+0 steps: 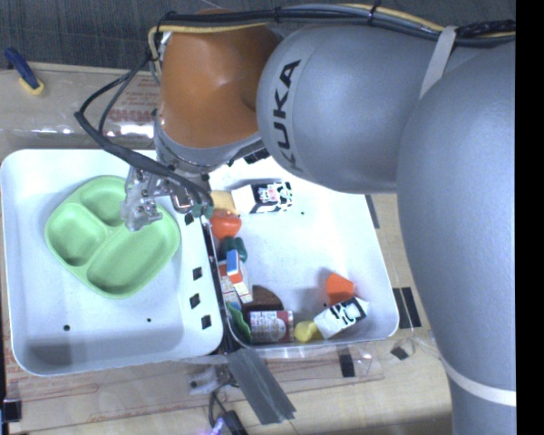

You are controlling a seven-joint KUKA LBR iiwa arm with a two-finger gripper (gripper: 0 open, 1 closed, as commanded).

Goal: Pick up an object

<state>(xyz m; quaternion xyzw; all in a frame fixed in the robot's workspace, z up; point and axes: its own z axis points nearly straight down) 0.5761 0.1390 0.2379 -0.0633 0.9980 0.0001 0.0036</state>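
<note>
We are looking down on the grey KUKA arm [381, 89], which is reaching in over the bench and covering the far part of the right bin [381, 270]; its orange band [208, 80] is sitting above the wrist. We are taking the green divided plate [113, 234] as our landmark. The left bin [18, 270] is holding that plate toward its far half. The gripper [143, 205] is hanging over the plate's right rim, its metal fingers pointing down at the plate; we cannot tell whether they are apart or together, and we are seeing nothing between them. To the right of the plate, past the wall between the bins, we are seeing the objects to pick from lying in the right bin: a black-and-white cow-patterned carton [272, 196] level with the plate's far edge, a red-orange piece [225, 225] just beside the wall, and a blue-and-white item [233, 265] nearer us. Farther right and nearer us than the plate, along the right bin's near wall, a dark red can [267, 323] is lying on its side, a small yellow piece [306, 332] is touching a white-and-black carton [341, 317], and an orange wedge [338, 286] is resting just behind that carton.
</note>
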